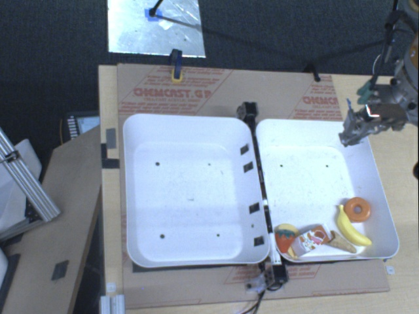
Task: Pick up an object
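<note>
Hanging at the right edge of the frame, the claw [349, 136] sits over the upper right rim of the right bin [308, 175]. From my seat I see its dark fingertips pointing down and to the left, but I cannot tell whether they are open or closed; the view is too small and dark there. I see nothing between them.

All the objects I could pick lie in the lower right corner of the right bin, well apart from the claw. An orange ring-shaped piece [357, 209], like a small doughnut, sits nearest the right wall. Just below and left of it lies a yellow banana [351, 228], curving along the bin's lower right side. Left of the banana I make out a small brown wedge [341, 243], then a red and white packet [309, 241], and at the far left of the cluster a round orange and red fruit [285, 235] close to the divider between the bins. These pieces lie crowded together along the bottom wall; I cannot say which ones touch.

At the centre left of the frame is the left bin [190, 188]. Both bins rest on a brown cardboard sheet [196, 87] with red lettering.
</note>
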Robot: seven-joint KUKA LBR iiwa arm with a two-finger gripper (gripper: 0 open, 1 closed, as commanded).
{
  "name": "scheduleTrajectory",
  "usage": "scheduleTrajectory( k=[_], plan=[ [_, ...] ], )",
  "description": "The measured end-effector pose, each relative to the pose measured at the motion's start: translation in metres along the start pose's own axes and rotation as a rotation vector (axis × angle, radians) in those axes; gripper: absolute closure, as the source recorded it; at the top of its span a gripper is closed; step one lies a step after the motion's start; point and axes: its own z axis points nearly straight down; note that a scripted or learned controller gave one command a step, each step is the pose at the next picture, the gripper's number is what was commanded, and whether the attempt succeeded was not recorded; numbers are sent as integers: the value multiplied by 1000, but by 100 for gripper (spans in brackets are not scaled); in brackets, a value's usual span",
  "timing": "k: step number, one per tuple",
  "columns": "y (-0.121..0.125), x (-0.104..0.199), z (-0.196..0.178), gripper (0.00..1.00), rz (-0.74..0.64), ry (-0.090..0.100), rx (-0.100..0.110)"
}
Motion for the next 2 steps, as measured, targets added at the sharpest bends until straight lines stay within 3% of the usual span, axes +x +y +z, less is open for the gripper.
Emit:
scheduleTrajectory(
  k=[1, 2],
  plan=[
    [-1, -76, 73, 100, 3, 0, 12],
    [0, -95, 14, 100, -1, -1, 2]
  ],
)
